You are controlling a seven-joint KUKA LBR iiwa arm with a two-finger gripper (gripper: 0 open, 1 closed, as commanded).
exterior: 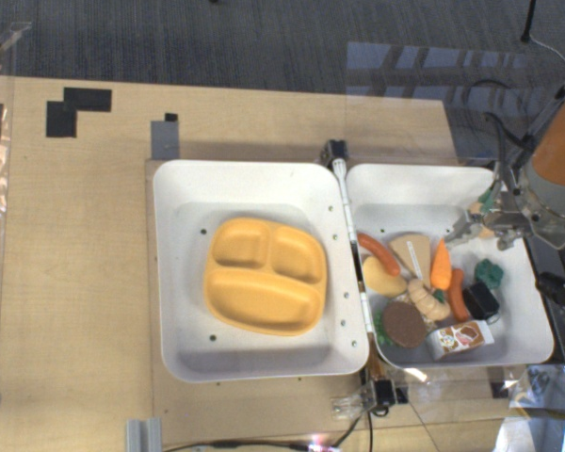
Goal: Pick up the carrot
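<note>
Camera view shows the carrot [440, 266] upright-ish in the right bin [518, 347], wedged among a sausage [378, 250], a second sausage [457, 293], a potato [383, 277] and a small carton [462, 337]. The pincer [480, 222] hovers just above and right of it, empty; I cannot tell how its tips stand. The crowding could make a grab catch a neighbour or slip off. The carton's print is unreadable. The left bin [179, 252] holds a yellow tray [264, 276].
</note>
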